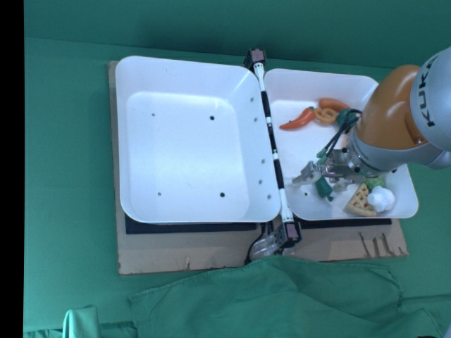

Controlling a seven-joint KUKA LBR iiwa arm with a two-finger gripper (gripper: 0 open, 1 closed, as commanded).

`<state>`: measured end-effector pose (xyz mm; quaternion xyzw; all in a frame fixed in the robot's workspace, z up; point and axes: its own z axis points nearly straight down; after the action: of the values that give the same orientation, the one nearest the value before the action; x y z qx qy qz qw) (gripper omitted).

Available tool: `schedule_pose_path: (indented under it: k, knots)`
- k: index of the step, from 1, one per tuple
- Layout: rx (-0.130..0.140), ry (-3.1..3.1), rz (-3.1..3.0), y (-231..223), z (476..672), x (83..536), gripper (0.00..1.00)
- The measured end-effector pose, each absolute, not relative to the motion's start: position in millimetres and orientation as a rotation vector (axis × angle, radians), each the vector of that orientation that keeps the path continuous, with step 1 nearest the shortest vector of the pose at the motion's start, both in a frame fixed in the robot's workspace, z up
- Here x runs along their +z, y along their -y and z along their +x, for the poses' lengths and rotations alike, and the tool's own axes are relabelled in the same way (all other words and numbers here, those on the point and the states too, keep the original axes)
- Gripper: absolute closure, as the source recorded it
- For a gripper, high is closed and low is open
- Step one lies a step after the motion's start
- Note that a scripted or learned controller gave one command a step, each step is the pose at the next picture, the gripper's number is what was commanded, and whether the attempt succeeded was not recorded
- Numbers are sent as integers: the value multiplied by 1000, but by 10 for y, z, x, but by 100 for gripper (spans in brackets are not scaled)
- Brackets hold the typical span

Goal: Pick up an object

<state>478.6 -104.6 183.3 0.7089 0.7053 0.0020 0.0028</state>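
Within the right bin (394, 201), we find the jaws (310, 176) low over its floor; whether they stand wide or narrow we cannot tell. Objects nearby: red pepper (299, 119), waffle piece (361, 201), white lump (381, 198).

Claw (315, 177) low in right bin (310, 83); red pepper (299, 120), waffle (360, 202) nearby.

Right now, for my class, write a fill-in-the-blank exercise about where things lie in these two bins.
1. The red pepper lies in the ____ bin as the camera sees it.
2. The waffle piece lies beside a ____ ball.
3. The claw hangs over the ____ bin.

Missing words: right; white; right
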Motion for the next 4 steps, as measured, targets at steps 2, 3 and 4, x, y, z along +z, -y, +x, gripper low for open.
schedule_pose_path:
  k: [2,3,4]
  knots:
    - [7,-2213,2218,1068,4836,2617,100]
    - [7,-2211,2219,1169,4893,3131,100]
    - [7,-2211,2219,1267,4880,3620,100]
